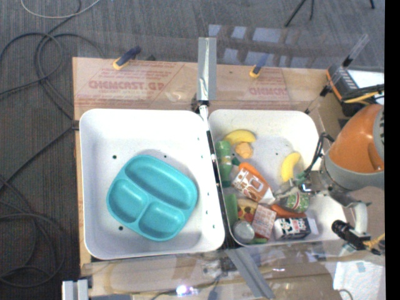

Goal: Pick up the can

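A green-labelled can (295,200) lies in the right bin (312,127), near its right wall, between a yellow banana (290,165) and a black-and-white carton (292,227). My gripper (304,185) reaches in from the right and hangs just above the can's upper right side. The wrist's dark parts hide how the gripper meets the can. The grey arm with its orange band (357,147) stands over the bin's right rim.
The right bin also holds a second banana (239,136), an orange-and-white carton (252,181), a green bottle (224,162), a red packet (264,220) and a round silver lid (244,231). A teal divided plate (153,195) lies in the left bin (94,167).
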Tool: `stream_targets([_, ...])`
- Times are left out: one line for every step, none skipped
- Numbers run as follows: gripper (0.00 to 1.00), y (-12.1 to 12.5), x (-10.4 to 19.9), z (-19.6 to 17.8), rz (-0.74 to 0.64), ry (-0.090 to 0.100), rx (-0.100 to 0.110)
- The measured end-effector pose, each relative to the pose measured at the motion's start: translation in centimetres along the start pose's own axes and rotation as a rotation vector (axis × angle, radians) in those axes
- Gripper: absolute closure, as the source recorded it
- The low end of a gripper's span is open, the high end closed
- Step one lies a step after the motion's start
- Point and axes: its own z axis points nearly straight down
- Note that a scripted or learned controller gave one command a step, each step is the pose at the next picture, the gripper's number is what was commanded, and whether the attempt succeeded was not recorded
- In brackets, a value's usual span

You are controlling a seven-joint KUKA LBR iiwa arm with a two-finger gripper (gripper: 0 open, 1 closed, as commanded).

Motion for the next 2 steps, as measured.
stream_targets([1.0, 1.2, 7.3, -8.8, 0.1, 0.006, 0.03])
stream_targets([1.0, -1.0, 8.0, -5.1, 0.394, 0.004, 0.034])
